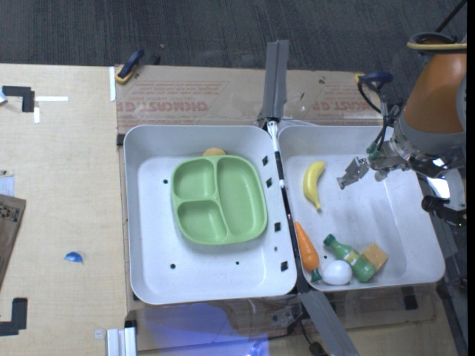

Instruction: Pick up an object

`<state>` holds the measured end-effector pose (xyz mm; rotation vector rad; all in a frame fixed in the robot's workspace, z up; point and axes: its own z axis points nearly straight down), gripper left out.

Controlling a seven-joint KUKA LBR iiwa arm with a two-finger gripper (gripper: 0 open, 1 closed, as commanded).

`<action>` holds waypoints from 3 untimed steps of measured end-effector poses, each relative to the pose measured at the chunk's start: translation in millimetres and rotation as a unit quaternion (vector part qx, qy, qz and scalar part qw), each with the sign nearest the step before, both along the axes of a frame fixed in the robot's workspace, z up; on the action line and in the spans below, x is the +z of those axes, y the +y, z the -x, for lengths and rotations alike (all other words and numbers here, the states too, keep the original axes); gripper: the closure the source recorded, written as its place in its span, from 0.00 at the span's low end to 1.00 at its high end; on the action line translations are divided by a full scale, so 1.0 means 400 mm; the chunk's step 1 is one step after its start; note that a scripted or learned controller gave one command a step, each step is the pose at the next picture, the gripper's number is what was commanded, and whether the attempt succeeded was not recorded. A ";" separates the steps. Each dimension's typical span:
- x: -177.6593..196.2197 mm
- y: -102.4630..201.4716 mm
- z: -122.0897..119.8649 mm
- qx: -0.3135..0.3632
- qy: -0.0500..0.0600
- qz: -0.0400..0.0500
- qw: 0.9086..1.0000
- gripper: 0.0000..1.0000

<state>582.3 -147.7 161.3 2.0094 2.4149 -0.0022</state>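
Observation:
The right bin (404, 221) holds a yellow banana (314, 184) near its left wall. Toward its front lie an orange carrot (306, 246), a green bottle (350, 259), a white egg (337, 272) and a tan block (375, 256). My gripper (351, 173) hangs over the upper middle of this bin, right of the banana and apart from it. Its fingers stand open with nothing between them. The left bin (148, 221) holds a green divided plate (220, 198), and a small orange thing (214, 153) peeks out behind it.
A grey divider post (275, 80) rises between the bins at the back. Cardboard (193, 99) lies behind the left bin. Cables (378, 95) hang near the arm's wrist. On the bench to the left sits a small blue item (73, 257).

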 end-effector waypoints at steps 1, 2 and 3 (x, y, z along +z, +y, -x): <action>-0.095 0.008 -0.078 -0.141 0.000 0.000 0.990 0.00; -0.177 0.132 -0.081 -0.182 0.001 0.000 0.983 0.00; -0.179 0.005 0.197 -0.199 0.002 0.000 0.980 0.00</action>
